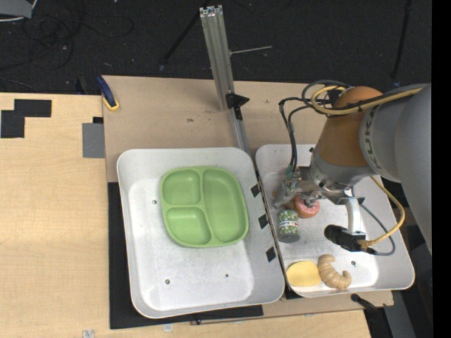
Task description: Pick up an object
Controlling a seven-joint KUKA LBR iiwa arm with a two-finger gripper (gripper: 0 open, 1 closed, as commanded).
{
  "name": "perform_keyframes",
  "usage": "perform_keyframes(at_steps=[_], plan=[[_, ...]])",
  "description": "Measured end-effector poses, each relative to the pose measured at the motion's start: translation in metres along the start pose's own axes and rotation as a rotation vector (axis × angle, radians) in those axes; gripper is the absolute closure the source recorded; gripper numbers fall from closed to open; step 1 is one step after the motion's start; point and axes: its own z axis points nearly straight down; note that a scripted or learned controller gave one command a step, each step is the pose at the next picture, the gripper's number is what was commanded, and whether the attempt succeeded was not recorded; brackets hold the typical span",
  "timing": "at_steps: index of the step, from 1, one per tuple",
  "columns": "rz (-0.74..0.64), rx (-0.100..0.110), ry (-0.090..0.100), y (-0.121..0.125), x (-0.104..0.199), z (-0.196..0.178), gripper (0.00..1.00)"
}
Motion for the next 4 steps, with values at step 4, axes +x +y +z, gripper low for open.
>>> perform_keyframes(at_steps=[4], plan=[[-0.011,0.002,0.002,0.000,0.055,-0.120,1.00]])
